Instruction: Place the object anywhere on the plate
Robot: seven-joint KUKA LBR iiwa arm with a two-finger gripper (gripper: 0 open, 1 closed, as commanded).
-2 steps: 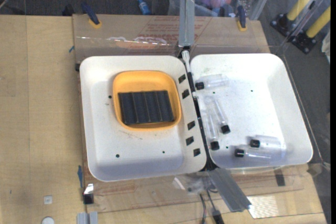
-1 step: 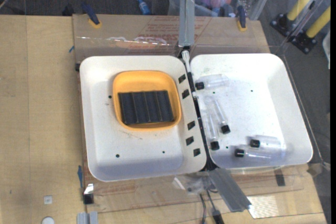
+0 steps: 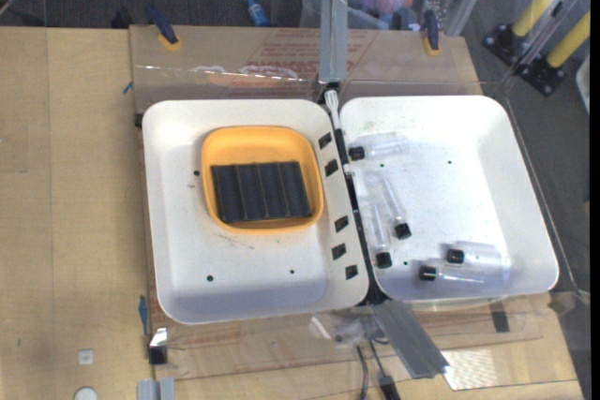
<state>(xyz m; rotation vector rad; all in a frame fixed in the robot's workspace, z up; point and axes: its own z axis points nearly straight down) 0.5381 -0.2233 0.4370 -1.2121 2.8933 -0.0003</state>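
Already, a ribbed black object (image 3: 261, 191) (flat) rests on the orange plate (image 3: 217, 149).

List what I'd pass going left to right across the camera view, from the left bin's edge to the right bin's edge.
Left white bin → yellow plate holding a ribbed black block → divider between the bins → right white bin, with clear black-capped tubes scattered in it.
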